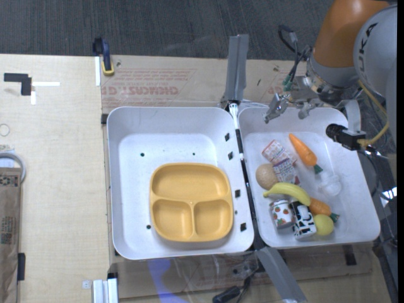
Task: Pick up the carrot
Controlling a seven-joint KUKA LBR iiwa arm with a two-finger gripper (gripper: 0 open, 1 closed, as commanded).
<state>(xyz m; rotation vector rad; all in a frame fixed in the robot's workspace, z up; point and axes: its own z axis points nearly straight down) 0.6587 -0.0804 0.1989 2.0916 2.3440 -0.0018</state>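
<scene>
A pale wooden tabletop [57, 188] carries two shallow white bins side by side, with dark grey carpet [158, 11] beyond its far edge. A flattened cardboard sheet [170, 84] with red print lies under the far side of the bins. The left bin [126, 169] holds a yellow three-part tray [191, 202]. In the right bin [353, 201], the carrot [303, 150] lies tilted in the far half, its green end pointing near and right, just right of a small red and white packet [275, 150]. Nearer lie a round brownish item [266, 177], a banana [289, 192], two small cans [293, 218], a lemon [324, 226] and a second orange piece [319, 206].

The gripper [278, 108] hangs over the far left corner of the right bin, apart from the carrot; whether it is spread or pressed together cannot be told.
</scene>
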